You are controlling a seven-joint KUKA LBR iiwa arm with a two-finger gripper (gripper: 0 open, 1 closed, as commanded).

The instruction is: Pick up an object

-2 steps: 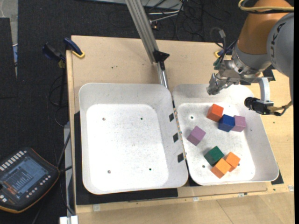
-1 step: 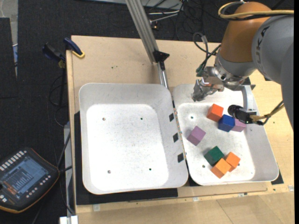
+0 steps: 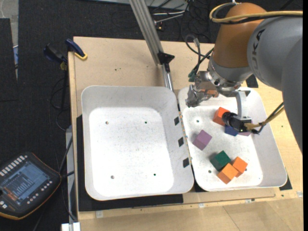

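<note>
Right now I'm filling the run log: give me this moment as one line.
arm: over right bin | tool: near back-left corner, grip unclear | blocks: purple, green, orange on bin floor | left bin

A handheld pendant point(image 3: 24, 184) lies on the dark floor left of the counter point(image 3: 120, 61); a blue-and-yellow clamp point(image 3: 72, 49) grips the counter's far-left corner.
</note>
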